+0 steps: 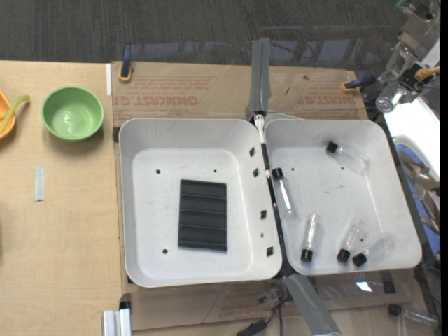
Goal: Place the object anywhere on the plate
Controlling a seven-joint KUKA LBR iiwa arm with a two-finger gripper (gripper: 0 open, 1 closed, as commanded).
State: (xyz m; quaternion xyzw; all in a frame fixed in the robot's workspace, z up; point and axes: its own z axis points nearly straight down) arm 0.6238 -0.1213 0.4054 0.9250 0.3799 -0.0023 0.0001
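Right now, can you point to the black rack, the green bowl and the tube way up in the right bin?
Black rack (204, 215), camera view, middle of its ribbed top.
Green bowl (73, 114), camera view, inside its hollow.
Top tube (346, 155), camera view, on its clear body.

dark grey carpet floor (175, 12), light wooden table (56, 222), brown cardboard sheet (182, 89) beneath the bins

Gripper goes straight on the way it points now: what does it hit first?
Probably the right bin at its far-corner rim, just below the gripper; past that, maybe the capped tube nearest that corner. Depth is unclear.
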